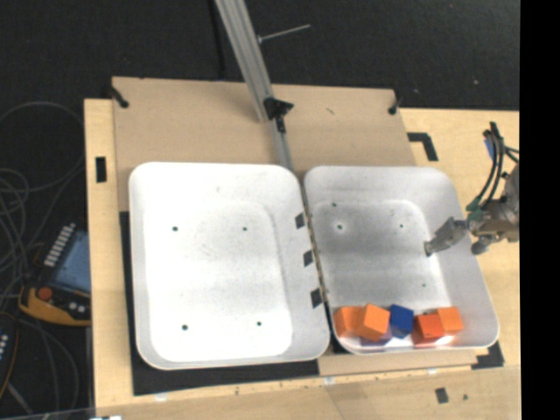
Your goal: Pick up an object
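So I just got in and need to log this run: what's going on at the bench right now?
The robot arm's gripper reaches in from the right, over the right-hand shallow white bin. Nothing shows between its fingers. A row of small blocks, orange, blue and orange-red, sits along that bin's near edge, away from the gripper. The left-hand white bin lies alongside. No pick has been made yet.

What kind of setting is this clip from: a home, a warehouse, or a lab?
Most likely a robotics lab bench: two shallow white bins on a wooden board, small coloured blocks gathered in the right bin, loose cables and a handheld control pendant on the dark floor.
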